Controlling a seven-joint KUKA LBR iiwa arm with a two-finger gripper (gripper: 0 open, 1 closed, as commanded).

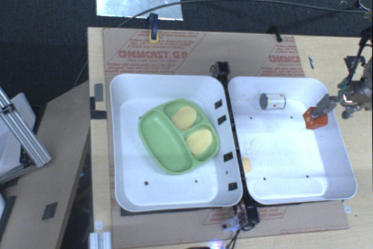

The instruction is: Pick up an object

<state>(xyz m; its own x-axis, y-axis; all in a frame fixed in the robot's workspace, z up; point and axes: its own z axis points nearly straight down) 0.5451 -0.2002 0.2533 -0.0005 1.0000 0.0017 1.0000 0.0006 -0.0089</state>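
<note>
Orange block (pixel 315 118) near "CHEMCAST GP" board (pixel 152 54)

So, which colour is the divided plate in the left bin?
Light green; the divided plate shows clearly in the camera view.

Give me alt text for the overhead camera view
The pincer sits at the right bin's right rim beside a small red object. A grey cylinder lies nearby; the left bin holds a green divided plate.
</note>
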